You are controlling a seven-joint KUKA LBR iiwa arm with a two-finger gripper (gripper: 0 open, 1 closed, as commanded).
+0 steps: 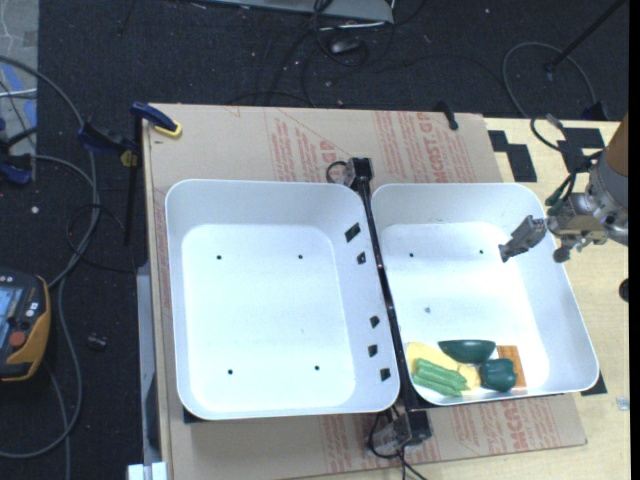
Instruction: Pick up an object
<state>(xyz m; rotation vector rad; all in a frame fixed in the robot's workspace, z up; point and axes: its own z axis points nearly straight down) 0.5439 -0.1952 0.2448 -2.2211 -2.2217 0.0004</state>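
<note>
Two white bins (pixel 270 203) sit on a tan cardboard sheet (pixel 420 133) printed with red lettering. At the right bin's near edge lie green objects (pixel 440 376), a yellow piece (pixel 424 354) and an orange item (pixel 511 354).

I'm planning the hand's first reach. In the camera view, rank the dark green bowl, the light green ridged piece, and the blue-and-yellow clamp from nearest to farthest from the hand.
From the hand:
1. Dark green bowl, right bin's near edge.
2. Light green ridged piece, just left of the bowl.
3. Blue-and-yellow clamp, bench's far left corner.
</note>
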